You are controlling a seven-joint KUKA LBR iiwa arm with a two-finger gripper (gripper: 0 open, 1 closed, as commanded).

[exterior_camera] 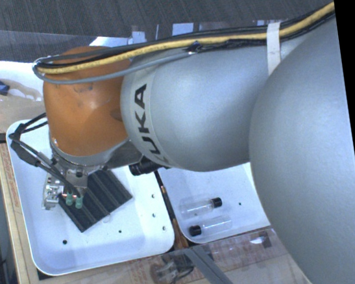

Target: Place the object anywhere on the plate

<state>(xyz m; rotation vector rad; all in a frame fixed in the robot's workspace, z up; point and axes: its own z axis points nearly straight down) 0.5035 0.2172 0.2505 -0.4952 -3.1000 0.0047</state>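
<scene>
Over the left bin (43,255), the claw (63,193) sits at a black ribbed plate (100,198); can't tell its state (arm blocks most of it). Two clear vials with black caps (204,216) lie in the right bin (248,177), well apart from the plate.

"UKA" letters, black, on grey arm (224,99) link

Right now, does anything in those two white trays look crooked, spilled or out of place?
Nothing is spilled or broken. The black ribbed rectangular plate lies askew in the left white bin, turned at a slant to its walls. Two clear plastic tubes with black caps lie loose on their sides in the right white bin.
</scene>
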